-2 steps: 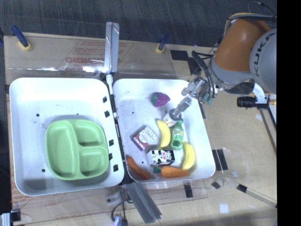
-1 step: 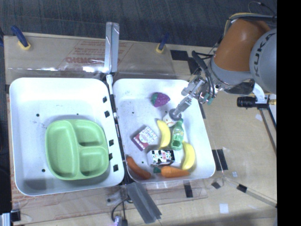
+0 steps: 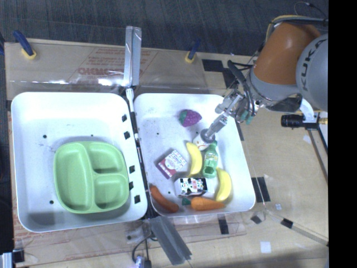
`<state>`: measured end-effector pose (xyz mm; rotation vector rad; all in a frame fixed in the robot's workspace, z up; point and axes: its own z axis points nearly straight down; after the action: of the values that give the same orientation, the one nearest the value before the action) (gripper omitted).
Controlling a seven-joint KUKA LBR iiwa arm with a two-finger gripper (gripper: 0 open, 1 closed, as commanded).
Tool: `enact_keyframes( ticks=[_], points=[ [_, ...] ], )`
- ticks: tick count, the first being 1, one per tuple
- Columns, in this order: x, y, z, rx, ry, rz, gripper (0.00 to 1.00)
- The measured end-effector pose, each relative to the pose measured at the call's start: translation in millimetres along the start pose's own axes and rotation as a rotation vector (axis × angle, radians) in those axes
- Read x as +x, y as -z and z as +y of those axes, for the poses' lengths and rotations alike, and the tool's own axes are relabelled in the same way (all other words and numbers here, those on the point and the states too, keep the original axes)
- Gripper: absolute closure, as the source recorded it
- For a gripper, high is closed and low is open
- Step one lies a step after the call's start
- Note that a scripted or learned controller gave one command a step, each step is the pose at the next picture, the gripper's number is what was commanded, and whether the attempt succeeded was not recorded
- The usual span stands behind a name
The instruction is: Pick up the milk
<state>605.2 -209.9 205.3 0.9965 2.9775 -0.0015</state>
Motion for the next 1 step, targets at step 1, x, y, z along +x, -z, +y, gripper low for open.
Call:
enact_keyframes(
  ticks=[1],
  points=[
    [0.0, 0.0, 0.0, 0.0, 0.0, 0.0, 0.0]
  ],
)
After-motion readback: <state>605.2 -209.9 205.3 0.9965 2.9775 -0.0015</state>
